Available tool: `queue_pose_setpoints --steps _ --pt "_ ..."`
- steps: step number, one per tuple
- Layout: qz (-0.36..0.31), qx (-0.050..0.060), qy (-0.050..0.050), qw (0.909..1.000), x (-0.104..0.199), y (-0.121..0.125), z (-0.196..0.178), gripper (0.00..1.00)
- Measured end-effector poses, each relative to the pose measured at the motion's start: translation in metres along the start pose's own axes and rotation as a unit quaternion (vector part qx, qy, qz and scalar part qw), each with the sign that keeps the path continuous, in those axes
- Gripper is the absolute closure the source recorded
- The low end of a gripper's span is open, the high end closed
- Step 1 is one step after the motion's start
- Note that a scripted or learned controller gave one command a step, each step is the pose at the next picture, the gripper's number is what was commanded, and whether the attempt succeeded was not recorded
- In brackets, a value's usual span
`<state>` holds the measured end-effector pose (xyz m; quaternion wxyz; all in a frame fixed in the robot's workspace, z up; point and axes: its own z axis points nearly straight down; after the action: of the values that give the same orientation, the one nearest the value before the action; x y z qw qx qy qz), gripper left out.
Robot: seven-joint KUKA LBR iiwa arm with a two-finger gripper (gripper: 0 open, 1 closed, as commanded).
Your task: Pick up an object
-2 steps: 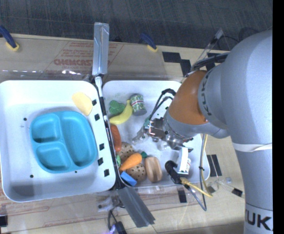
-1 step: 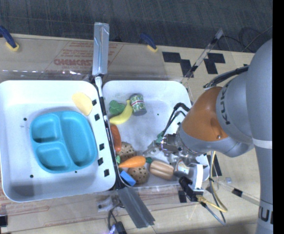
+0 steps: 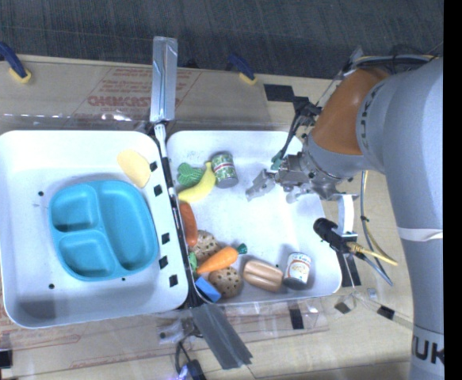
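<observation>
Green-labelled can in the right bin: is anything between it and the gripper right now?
Nothing visible. Bare white bin floor lies between the gripper and the green-labelled can; the banana lies on the can's far side.

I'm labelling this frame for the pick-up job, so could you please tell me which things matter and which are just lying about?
For the job:
gripper
green can
banana
carrot
small jar
hot dog bun
right bin

Lying about:
blue divided tray
yellow piece
left bin
</observation>
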<state>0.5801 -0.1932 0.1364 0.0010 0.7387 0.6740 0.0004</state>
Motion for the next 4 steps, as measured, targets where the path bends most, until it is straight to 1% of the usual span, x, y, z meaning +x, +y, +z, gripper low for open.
queue_pose_setpoints --steps 1,2,3,4 --pt "0.002 0.003 0.001 1.0 0.034 0.073 0.047 0.0" --pt "0.035 0.003 0.001 0.9994 0.039 0.016 0.045 0.0" --pt "0.011 0.004 0.001 0.9999 0.067 -0.045 0.045 0.0" --pt "0.024 0.002 0.001 0.9997 0.061 -0.11 0.045 0.0"
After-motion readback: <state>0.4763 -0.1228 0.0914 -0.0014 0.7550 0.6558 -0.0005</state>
